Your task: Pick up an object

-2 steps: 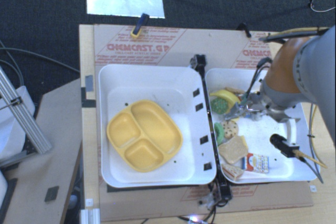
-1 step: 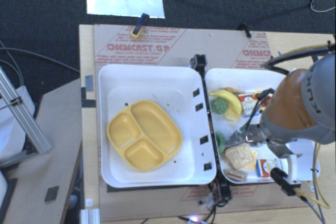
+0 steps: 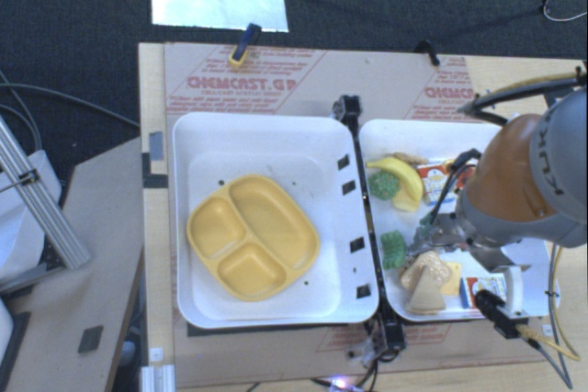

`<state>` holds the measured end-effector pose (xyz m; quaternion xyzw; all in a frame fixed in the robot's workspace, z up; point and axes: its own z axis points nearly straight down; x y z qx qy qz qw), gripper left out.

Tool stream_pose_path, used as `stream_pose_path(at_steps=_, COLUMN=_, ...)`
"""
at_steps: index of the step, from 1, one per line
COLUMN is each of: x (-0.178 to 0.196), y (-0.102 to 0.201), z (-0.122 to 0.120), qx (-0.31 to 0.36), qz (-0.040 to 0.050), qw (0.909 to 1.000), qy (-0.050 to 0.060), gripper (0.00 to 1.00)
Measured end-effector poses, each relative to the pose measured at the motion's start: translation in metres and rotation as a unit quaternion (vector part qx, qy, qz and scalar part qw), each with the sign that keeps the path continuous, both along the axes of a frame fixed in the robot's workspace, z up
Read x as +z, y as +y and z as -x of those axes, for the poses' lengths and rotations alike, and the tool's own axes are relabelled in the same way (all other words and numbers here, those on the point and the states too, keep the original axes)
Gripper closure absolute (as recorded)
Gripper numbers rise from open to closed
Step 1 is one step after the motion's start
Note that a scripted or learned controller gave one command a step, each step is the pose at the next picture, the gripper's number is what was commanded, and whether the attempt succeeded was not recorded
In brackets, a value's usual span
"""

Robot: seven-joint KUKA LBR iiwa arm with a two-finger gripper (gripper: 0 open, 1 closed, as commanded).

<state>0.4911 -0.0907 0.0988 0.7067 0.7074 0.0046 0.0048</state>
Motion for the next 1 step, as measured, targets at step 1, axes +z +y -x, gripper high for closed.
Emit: stream_pose_path(at_steps=1, x=0.0907, y=0.078, z=-0.0302, qx=0.006, qz=-0.0011, qw=1.0, qy=0.001, gripper=1.0)
